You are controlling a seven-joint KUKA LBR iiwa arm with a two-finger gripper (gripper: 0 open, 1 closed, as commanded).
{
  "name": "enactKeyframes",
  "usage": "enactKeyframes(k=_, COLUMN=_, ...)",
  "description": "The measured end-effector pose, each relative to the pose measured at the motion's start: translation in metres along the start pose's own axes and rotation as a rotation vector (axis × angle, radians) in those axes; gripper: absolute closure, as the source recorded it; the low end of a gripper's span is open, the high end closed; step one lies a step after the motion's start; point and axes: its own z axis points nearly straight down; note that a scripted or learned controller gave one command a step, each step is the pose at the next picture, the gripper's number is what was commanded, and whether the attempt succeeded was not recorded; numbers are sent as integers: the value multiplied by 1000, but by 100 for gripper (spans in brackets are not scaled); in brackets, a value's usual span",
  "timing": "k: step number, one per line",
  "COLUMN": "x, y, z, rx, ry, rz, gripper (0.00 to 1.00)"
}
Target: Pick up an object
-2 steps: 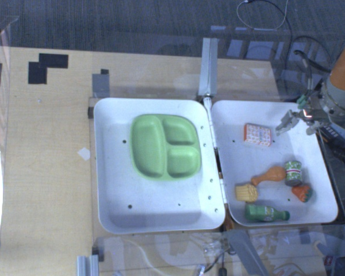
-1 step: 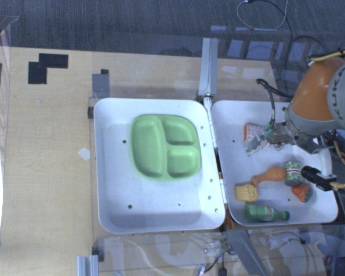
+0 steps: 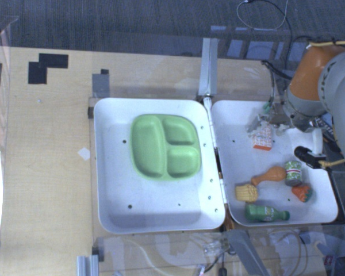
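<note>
We find the gripper at the far side of the right bin, w/ the arm coming in from the right of the view. Jaw state: we cannot tell. The tip is small and blurred against bright clutter, so we log it as unknown, not as a hold. The nearest obj. is the packet, white w/ a red-orange end. It lies flat on the bin floor just beside the jaws, on their near-edge side (below them in the view) and slightly toward the left bin. Whether it touches the jaws we cannot tell. Its long axis appears to run approx. from the jaws toward the near edge, i.e. along that line, not across it. We judge the packet the likely target, as no other obj. is as close. Farther out on the same side lie the drumstick, the can, the corn cob and the green bottle, all well apart from the jaws. The next move probably needs a short shift and descent, closing across the packet's short width; a thin, flat packet may slip.
</note>
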Motion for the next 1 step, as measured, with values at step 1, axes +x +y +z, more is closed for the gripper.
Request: enactKeyframes(k=1, x=1, y=3, z=-13, rx=-7, ry=-2, rz=-8, gripper=100)
